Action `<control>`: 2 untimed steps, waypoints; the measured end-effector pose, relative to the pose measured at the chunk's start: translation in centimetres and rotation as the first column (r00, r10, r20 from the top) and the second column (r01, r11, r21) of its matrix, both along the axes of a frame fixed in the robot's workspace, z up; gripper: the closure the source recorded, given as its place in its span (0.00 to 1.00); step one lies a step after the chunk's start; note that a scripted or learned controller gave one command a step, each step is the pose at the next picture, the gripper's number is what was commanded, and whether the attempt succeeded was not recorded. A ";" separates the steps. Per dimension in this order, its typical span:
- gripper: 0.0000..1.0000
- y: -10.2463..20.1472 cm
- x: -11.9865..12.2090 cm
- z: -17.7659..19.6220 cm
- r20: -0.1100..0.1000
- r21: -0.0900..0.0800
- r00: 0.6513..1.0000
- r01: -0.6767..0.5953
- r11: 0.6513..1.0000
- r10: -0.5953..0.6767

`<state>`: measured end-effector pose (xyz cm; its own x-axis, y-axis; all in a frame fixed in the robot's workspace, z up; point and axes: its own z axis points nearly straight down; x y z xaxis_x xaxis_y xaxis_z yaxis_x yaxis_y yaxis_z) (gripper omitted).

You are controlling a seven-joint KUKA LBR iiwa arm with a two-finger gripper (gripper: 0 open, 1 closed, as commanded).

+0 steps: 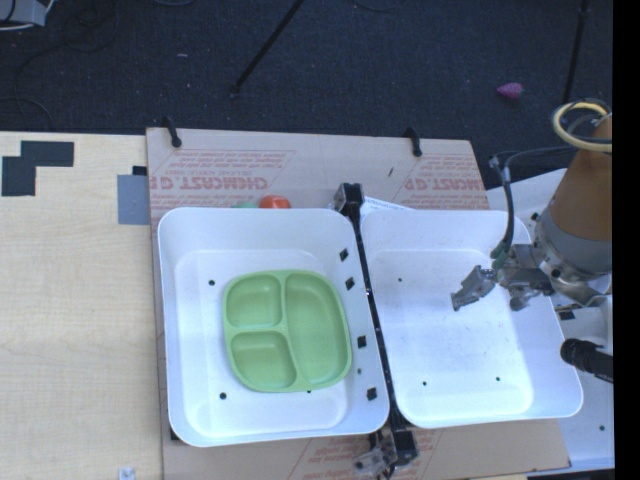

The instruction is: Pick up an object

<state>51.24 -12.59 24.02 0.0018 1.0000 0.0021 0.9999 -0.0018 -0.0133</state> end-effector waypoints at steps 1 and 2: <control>0.00 0.0 0.2 0.6 0.012 -0.002 1.000 -0.002 1.000 0.002; 0.00 0.1 0.5 -3.9 0.006 0.000 1.000 -0.002 1.000 0.002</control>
<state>51.78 -12.53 20.14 0.0000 1.0000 0.0019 1.0000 0.0000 -0.0078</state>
